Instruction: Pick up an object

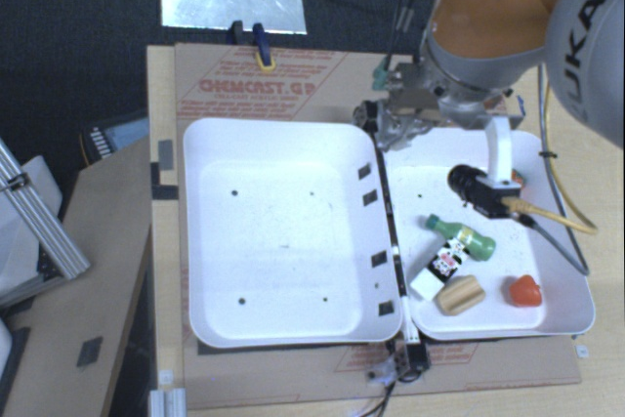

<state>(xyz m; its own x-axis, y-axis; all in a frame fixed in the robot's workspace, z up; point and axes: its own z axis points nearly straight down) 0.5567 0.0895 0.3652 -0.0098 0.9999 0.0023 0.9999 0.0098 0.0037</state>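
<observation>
**Gripper position.** The gripper (393, 130) hangs over the 11 o'clock corner of the right bin (422, 183), close to the divider it shares with the left bin (283, 239). Whether the gripper is spread or drawn together cannot be determined, because the wrist housing covers it from above. Nothing is seen held in it.

**Target position.** All candidate objects lie in the right bin, in its near half, at about 5 o'clock from the gripper and well apart from it.

- Green bottle (463, 238): this is the nearest candidate. It lies on its side with its long axis running from 10 o'clock (cap end) to 4 o'clock.
- Small black, white and red labelled item (445, 265): it lies just beside the bottle at the bottle's 7 o'clock. Its long axis runs from 1 to 7 o'clock. It appears to touch the bottle, but contact cannot be confirmed.
- Tan block (460, 295): it lies directly below the labelled item and is touching it or nearly so. Its long axis runs from 2 to 8 o'clock.
- Red object (525, 291): it stands alone at 3 o'clock from the tan block, clear of all neighbours.

**Governing relation.** In judgement, a grasp on the bottle requires travel toward 5 o'clock and a closing direction across the 10-to-4 axis. The red object offers the least crowded approach.

**Limits of view.** The labelled item is too small to identify. The far right part of the bin is crossed by the arm and a yellow cable.
</observation>
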